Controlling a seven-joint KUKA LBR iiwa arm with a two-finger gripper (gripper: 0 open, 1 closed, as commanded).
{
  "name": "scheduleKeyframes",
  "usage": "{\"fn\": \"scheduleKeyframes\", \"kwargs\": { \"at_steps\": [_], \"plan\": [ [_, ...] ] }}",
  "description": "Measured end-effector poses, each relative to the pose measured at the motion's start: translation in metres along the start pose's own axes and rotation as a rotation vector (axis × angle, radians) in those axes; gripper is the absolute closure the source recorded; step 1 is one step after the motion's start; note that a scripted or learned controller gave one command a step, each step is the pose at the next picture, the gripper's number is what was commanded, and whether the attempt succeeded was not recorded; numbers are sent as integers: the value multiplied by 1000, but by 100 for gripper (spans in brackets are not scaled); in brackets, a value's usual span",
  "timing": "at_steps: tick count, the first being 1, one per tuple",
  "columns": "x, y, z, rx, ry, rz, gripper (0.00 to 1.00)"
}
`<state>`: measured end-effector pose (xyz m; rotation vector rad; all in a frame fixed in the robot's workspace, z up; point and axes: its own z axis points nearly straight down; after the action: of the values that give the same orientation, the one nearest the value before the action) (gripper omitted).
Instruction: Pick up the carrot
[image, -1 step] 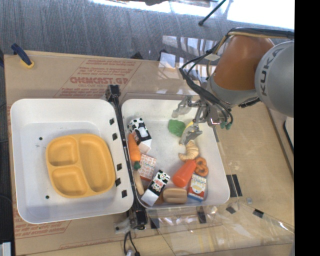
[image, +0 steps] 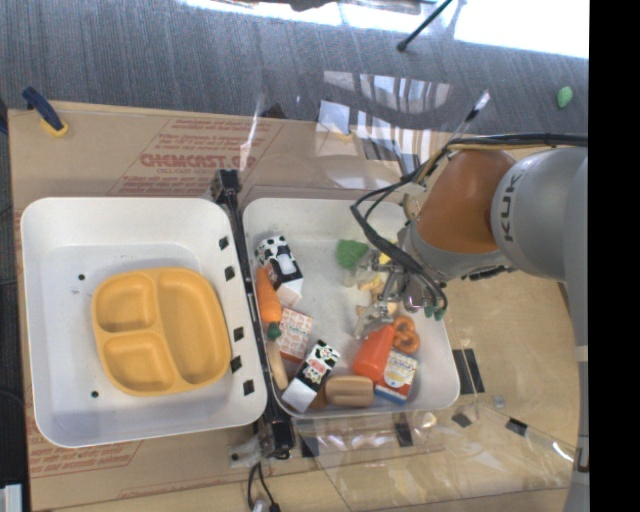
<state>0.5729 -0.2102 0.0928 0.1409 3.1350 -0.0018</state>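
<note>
two white bins, one carrot, two milk cartons

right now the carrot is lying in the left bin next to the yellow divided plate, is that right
Not quite. The camera view shows the carrot lying in the right bin, along its left wall beside the small cartons. The yellow divided plate sits in the left bin, and the carrot is not with it.

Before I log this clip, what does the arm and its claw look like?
The arm is smooth grey with a rounded orange band above the wrist and dark lettering on the grey shell. Black cables loop around the wrist. The claw is a small metallic assembly.
</note>
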Motion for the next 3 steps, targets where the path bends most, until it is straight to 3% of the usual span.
{"fn": "scheduleKeyframes", "kwargs": {
  "at_steps": [1,2,3],
  "plan": [
    [-3,2,-12,2,-6,-10,100],
    [14,145,-103,-6,-5,193,100],
    [-23,272,-185,-10,-8,179,100]
  ]
}}
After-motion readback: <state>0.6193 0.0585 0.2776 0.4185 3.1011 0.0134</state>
